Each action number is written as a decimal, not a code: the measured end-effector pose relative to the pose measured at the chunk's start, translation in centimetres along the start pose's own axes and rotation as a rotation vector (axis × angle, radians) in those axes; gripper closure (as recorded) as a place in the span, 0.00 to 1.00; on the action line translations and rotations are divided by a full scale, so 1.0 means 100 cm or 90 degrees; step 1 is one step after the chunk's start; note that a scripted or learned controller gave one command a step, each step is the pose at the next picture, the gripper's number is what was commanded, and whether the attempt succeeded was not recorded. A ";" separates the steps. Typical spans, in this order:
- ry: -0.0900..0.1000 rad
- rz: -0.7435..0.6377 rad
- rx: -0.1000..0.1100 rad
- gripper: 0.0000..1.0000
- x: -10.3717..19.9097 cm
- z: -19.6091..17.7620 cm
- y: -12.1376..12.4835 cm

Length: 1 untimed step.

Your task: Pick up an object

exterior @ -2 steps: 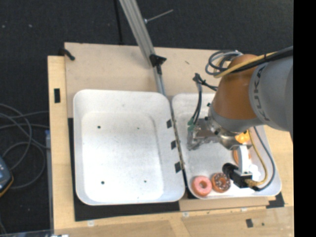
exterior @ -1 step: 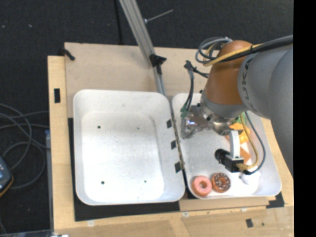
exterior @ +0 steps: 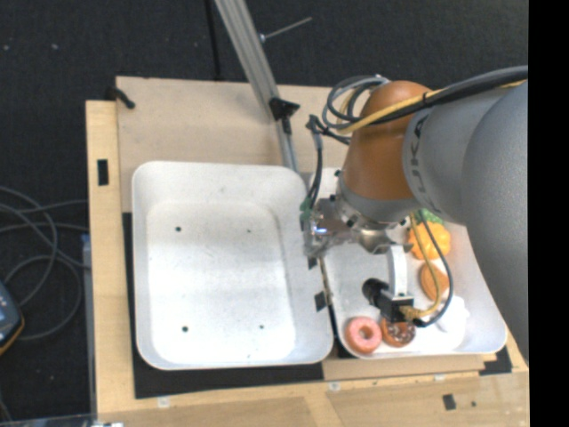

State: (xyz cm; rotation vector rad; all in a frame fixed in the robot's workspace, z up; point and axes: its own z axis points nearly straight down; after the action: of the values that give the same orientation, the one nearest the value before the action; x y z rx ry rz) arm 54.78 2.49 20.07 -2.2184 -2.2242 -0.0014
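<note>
The fingers sit tucked under the wrist of the gripper (exterior: 318, 249), and from above I cannot tell whether they are spread or pressed together; nothing can be seen pinched between them. The gripper hangs over the left rim of the right bin (exterior: 487, 338), just beside the seam where it meets the left bin (exterior: 222, 173).

Everything worth picking lies in the right bin. A pink ring (exterior: 363, 333) rests flat in its near left corner, and a brown ring (exterior: 397, 334) lies just beside it on the right, possibly touching. From the gripper, the pink ring is toward the near edge of the worktop (exterior: 191, 105) and a little to the right. It is the closest candidate and, being round, has no long axis to line up with (any approach angle across its rim should serve). Farther right, partly under the arm, are a yellow-orange object (exterior: 428, 241) and an orange object (exterior: 434, 282), whose outlines are too hidden to name.

The left bin shows only bare white floor with a few dark specks.

My judgement is that the next move turns on shifting toward the near corner and descending over the pink ring. The bin wall close by could block one finger.
</note>
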 end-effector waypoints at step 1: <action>-0.001 0.005 0.000 1.00 -0.055 0.000 -0.054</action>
State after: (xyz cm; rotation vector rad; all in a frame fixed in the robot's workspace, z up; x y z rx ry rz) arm 49.39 -3.03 20.09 -2.2281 -2.2163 0.0011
